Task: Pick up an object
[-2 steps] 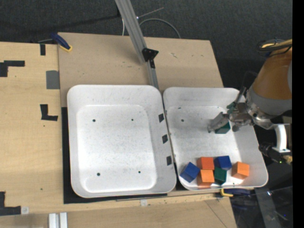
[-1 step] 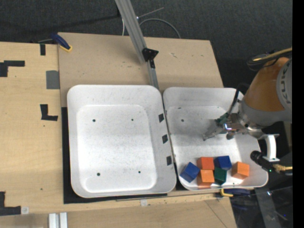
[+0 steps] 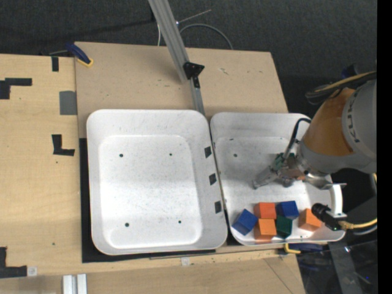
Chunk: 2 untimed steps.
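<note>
Blocks cluster along the near edge of the right bin (image 3: 257, 127): a blue block (image 3: 244, 221), two orange blocks (image 3: 266, 211) and (image 3: 266, 227), a dark green one (image 3: 283, 226), another blue (image 3: 287, 209), and an orange one (image 3: 309, 219) farthest right. Just beyond them the gripper (image 3: 264, 179) hangs low over the bin floor, and whether its jaws are apart or closed cannot be told. The left bin (image 3: 150, 179) sits alongside.

Small blocks (image 3: 274, 218) huddle at the right bin's (image 3: 245, 133) six o'clock edge: two blue, three orange, one dark green, mostly touching.
</note>
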Each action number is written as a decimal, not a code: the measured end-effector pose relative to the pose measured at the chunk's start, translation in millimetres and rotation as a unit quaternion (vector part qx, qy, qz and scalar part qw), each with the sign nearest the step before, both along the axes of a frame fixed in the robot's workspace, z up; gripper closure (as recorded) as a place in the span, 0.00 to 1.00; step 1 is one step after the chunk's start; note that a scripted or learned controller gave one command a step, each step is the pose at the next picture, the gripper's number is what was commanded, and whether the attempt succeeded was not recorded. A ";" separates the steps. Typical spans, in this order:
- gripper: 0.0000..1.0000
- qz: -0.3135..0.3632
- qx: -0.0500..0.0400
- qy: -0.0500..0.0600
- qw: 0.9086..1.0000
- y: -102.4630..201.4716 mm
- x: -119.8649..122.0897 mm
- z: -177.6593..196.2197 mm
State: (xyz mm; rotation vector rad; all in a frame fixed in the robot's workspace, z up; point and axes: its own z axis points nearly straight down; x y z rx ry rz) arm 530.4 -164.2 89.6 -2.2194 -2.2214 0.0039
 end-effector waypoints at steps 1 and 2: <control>1.00 0.000 0.001 0.000 1.000 1.0 0.3 11.5; 1.00 0.000 0.000 -0.003 1.000 -4.6 1.7 55.1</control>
